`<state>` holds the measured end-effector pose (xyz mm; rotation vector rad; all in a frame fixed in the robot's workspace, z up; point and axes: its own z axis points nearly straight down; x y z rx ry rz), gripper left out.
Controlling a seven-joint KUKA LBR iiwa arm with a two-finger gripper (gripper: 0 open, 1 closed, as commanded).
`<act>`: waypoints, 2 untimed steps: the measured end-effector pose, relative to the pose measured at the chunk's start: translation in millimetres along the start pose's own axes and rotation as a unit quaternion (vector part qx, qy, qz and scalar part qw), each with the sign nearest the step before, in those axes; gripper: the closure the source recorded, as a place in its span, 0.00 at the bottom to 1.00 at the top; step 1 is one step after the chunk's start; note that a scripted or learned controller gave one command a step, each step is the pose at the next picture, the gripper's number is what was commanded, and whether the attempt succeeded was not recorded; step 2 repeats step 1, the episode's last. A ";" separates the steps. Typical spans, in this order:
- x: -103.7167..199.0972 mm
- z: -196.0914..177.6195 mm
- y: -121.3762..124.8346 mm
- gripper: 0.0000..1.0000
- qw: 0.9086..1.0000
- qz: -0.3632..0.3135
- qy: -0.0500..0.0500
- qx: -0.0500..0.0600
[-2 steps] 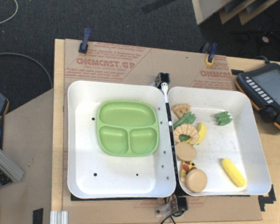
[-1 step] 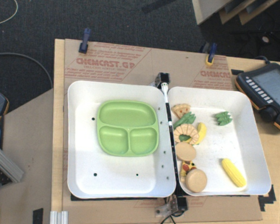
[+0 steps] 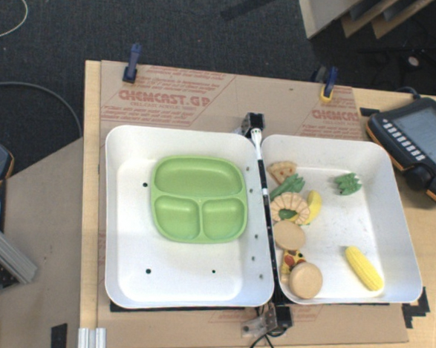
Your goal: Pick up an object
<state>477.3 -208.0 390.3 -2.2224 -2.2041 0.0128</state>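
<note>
The right bin [image 3: 382, 162] holds several toy foods. A yellow corn cob [image 3: 363, 267] lies near its front right. A small green broccoli piece [image 3: 347, 184] sits toward the back. Along the left wall cluster a tan cookie [image 3: 281, 170], a green leafy piece [image 3: 289, 186], a yellow banana [image 3: 314, 207], a round orange-and-green slice [image 3: 288, 207], a brown round piece [image 3: 288, 235] and a tan bun [image 3: 306, 280].
The left bin [image 3: 123, 259] holds a green three-compartment plate [image 3: 199, 198]. A black teach pendant [image 3: 418, 139] rests at the bench's right edge. Blue and yellow clamps [image 3: 132, 61] hold the cardboard base at the back.
</note>
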 end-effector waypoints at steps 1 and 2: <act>-16.4 -152.8 28.6 1.00 1.000 -0.005 -0.006 -0.017; -16.4 -152.8 28.6 1.00 1.000 -0.005 -0.006 -0.017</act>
